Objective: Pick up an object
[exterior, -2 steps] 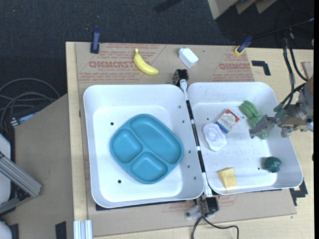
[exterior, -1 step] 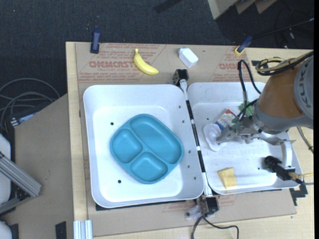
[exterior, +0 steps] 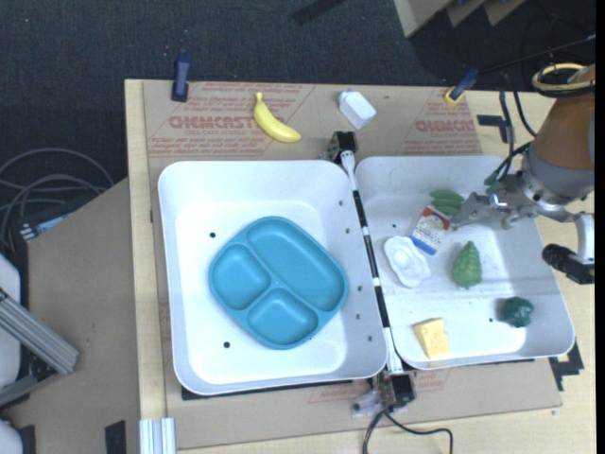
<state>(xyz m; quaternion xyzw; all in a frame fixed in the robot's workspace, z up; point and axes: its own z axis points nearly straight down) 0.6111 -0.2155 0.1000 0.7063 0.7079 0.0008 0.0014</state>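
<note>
Over the right bin (exterior: pixel 539 343), the gripper (exterior: pixel 470 212) reaches leftward beside a green leaf (exterior: pixel 445 199).

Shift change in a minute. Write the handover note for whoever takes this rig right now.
Tool: low over the right bin, near its back; nothing visibly held, finger state unclear.
Right bin contents: green piece beside the tool, small carton, white object, green leafy toy, dark teal object, yellow block.
Left bin: blue divided tray.
On the bench behind the bins: banana, small white object.
Done: no pick yet.
Left: grasp and lift one object.
</note>
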